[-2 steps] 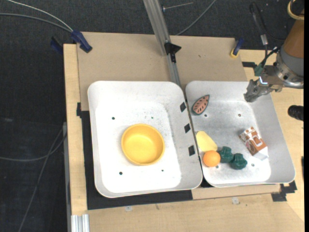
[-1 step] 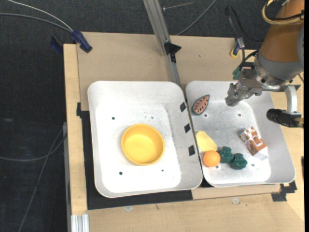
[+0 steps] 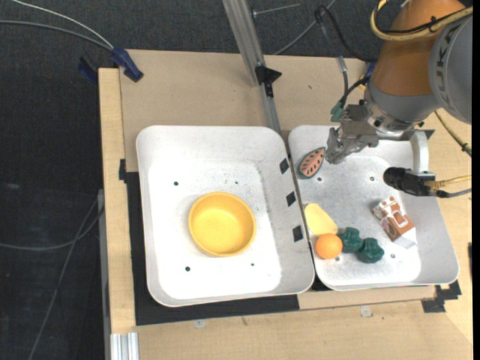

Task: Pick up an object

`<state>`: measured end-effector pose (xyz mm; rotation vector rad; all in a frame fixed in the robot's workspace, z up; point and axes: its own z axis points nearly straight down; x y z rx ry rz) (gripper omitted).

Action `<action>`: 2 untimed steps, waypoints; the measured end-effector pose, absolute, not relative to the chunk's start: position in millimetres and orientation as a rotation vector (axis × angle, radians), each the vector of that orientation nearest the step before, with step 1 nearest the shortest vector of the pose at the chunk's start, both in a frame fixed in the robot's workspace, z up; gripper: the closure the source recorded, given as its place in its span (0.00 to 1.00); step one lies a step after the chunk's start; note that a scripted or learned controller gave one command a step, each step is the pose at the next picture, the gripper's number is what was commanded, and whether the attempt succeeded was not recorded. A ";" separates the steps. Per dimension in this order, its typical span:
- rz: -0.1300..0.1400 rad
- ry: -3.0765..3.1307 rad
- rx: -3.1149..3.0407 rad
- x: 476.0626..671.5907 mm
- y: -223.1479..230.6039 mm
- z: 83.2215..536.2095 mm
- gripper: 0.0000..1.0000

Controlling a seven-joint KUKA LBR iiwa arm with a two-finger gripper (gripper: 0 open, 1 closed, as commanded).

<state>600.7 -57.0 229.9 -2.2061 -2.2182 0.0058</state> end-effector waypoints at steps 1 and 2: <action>0.008 -2.218 -2.205 598.4 -3.8 221.8 1.00; 0.010 -2.218 -2.204 593.6 51.7 216.8 1.00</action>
